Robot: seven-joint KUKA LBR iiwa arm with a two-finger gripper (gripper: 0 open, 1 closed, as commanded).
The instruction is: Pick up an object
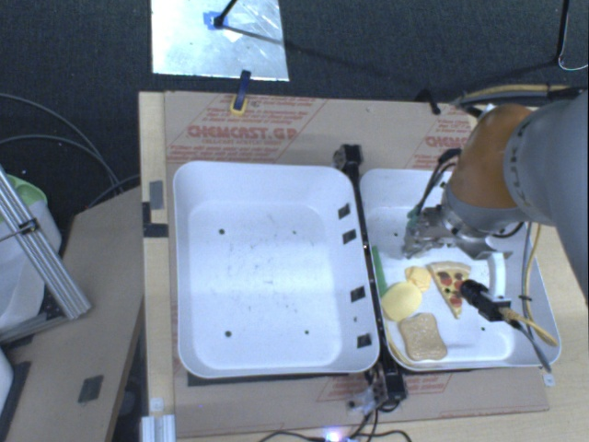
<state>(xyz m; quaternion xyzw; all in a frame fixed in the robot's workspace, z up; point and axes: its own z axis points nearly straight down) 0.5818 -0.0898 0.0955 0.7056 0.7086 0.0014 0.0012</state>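
While the grey arm [525, 168] reaches over the right bin [391, 191], its end effector [421, 239] hangs low above the bin floor; whether it is apart or together cannot be told, and nothing is visibly clamped in it. Just below the end effector lie a small yellow piece [419, 277] and a pizza slice [450, 284]. Further below and slightly to its left sits a round yellow object [401, 300], with a slice of bread [423, 336] beneath that. A green stick [377, 270] lies along the bin wall left of the end effector. Well to its left sits the left bin [267, 274] on the tabletop [276, 122].
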